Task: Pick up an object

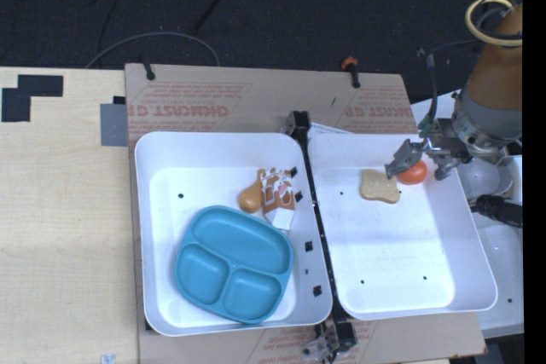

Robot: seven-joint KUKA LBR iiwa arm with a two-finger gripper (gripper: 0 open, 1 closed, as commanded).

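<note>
- From my remote seat I see the bench (60, 209) carrying a brown cardboard sheet (256, 102), and on that sheet two shallow white bins sit side by side.
- The left bin (162, 158) holds the biggest item, a blue divided plate (232, 262) with three compartments, lying in the bin's near half and tilted a little.
- The right bin (401, 268) has most of its floor bare; its items sit near the far right corner.
- The arm (495, 81) reaches in at the upper right, its orange band above the grey wrist.
- The gripper (420, 162) hangs over the right bin's far right part. I see its fingers spread apart, one on each side of a small red-orange object (415, 174), which lies low between them; I cannot tell whether they touch it.
- A tan, flat, bread-like piece (380, 187) lies just left of the red-orange object.
- In the left bin, a brown and white packet (277, 190) rests at the plate's far edge.
- Touching that packet's left side is a small orange-brown lump (250, 199).
</note>
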